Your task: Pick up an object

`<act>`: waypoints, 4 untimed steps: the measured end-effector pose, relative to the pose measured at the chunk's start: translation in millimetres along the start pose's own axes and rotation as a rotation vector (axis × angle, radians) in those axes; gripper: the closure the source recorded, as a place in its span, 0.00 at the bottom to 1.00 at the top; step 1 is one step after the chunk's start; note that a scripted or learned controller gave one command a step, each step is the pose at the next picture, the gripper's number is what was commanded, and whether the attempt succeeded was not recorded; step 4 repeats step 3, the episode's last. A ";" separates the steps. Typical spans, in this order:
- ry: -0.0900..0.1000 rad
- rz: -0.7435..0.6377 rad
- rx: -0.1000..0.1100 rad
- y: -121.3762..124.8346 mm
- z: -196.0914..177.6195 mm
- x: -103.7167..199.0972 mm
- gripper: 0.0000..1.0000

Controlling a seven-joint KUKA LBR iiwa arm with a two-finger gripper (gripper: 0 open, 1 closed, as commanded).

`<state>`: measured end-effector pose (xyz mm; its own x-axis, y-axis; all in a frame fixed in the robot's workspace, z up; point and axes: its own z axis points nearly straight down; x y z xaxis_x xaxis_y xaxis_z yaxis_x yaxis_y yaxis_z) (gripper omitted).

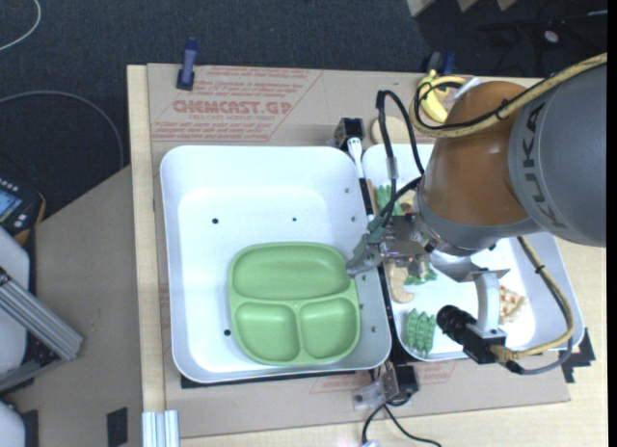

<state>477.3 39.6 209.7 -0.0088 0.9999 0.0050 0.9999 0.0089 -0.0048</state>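
A light green divided plate lies flat in the left bin, toward its front right corner. My gripper hangs low over the wall between the two bins, right at the plate's upper right rim. The grey arm with its orange band covers most of the right bin. In that bin a small green knobbly piece lies at the front, a pale tan piece sits just behind it, and a white-and-orange item lies to the right. I see nothing held in the gripper.
Another green bit peeks out beside the arm at the back of the right bin. Black cables loop off the wrist. The bins rest on a cardboard sheet. A black fitting juts from the arm over the front of the right bin.
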 end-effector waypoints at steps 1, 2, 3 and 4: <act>-0.003 0.009 -0.003 2.0 -9.4 -5.2 1.00; -0.002 0.006 -0.022 3.2 -147.0 3.9 1.00; -0.006 0.007 -0.008 2.1 -149.4 3.6 1.00; -0.006 0.007 -0.008 2.1 -149.4 3.6 1.00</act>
